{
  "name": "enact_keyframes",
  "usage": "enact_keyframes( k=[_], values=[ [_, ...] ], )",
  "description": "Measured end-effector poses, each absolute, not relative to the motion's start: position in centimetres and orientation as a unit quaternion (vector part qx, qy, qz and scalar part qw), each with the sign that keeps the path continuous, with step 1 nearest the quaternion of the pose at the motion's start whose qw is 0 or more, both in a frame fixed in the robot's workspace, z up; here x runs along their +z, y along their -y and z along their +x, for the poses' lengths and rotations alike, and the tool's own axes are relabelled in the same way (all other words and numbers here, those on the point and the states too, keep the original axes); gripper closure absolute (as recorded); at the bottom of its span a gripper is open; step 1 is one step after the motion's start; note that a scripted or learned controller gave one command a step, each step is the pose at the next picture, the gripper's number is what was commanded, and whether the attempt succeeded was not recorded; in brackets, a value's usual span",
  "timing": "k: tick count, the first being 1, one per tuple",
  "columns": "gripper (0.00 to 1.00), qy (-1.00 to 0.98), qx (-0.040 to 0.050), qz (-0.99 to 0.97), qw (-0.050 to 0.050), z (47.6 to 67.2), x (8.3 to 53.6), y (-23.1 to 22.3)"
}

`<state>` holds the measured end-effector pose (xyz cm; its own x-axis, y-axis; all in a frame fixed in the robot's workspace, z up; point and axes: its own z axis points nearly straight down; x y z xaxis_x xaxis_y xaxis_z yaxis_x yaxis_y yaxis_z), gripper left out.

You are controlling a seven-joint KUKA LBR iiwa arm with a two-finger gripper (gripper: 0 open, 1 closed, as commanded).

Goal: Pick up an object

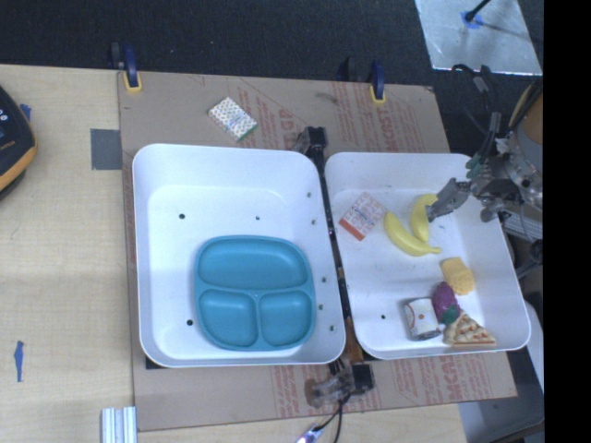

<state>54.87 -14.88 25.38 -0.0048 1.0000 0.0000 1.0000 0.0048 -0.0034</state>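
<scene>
We hang our gripper (466, 203), its fingers spread and holding nothing, in the right bin (369, 326), with the banana (411, 229) just off its left finger and curving away toward the bin's middle.

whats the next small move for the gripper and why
Probably ease the gripper down and slightly left onto the yellow plastic bananas. It sits at the right white bin by the bananas' upper end with nothing visibly between its fingers, and they are the closest thing.
</scene>
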Motion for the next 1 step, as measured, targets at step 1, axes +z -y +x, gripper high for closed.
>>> enact_keyframes(
  k=[1],
  values=[
    [0.00, 0.708, 0.0020, -0.706, 0.002, 48.38, 16.93, 17.49]
  ],
)
